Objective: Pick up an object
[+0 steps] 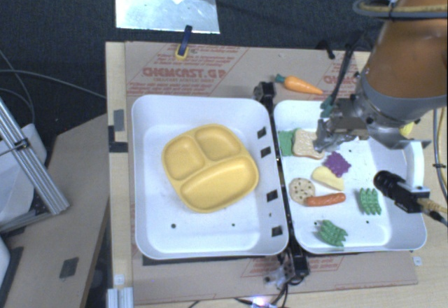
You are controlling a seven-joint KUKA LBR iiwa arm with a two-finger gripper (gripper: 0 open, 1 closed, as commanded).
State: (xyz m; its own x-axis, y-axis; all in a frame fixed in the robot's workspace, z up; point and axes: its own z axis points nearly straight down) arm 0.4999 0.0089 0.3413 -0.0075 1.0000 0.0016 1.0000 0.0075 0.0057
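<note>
One grey, orange-banded arm reaches in from the right, and its two-finger tool (pixel 326 140) hangs low in the right-hand shallow white bin (pixel 413 229), right over the beige toast-like slice (pixel 306 143). Whether the tool is wide, narrow or gripping cannot be told from this slant, so no grasp can be claimed.

Just beside the slice lie a green leafy piece (pixel 286 140) and a purple ridged cluster (pixel 338 163). Below them sit a pale yellow wedge (pixel 326 177), a round speckled cookie (pixel 302 190), an orange-red sausage (pixel 325 199) and two green ridged toys (pixel 369 201) (pixel 331 232).

An orange toy carrot (pixel 302 85) rests on the bench (pixel 203 68) beyond the bin. The left-hand bin (pixel 147 229) holds a yellow divided plastic plate (pixel 210 166).

By my reading, the approach is made, while closing on the slice and lifting it clear are not yet done.
</note>
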